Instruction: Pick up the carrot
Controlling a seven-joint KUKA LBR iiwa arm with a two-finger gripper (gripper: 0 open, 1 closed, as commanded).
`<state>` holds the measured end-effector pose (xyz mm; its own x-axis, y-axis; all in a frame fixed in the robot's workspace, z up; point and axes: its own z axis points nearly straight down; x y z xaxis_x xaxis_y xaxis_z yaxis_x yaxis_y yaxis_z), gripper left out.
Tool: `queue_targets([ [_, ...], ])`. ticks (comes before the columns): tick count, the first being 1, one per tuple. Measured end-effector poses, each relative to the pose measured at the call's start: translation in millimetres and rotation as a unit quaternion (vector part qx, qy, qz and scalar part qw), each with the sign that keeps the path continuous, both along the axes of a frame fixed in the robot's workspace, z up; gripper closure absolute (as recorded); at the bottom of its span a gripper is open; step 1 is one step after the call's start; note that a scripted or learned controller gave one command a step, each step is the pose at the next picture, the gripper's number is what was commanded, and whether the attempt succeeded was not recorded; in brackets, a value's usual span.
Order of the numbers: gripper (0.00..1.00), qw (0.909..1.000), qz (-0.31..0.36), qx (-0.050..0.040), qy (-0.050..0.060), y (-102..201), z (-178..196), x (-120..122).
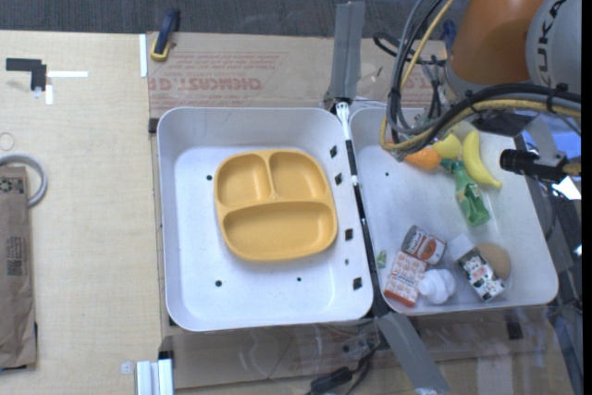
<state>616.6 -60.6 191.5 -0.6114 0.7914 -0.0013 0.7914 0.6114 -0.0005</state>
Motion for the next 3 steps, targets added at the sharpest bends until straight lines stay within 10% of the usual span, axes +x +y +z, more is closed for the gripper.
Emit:
queue_targets([
  [1, 0.00, 1.0000, 0.000, 0.0000, 0.000, -0.7, 0.1, 0.0],
  [2, 0.00, 0.9982, 0.060, -0.0004, -0.001, -17.3, 0.5, 24.9],
  [3, 0.00, 0.9879, 0.155, 0.0001, 0.000, -44.9, -92.0, 38.9],
])
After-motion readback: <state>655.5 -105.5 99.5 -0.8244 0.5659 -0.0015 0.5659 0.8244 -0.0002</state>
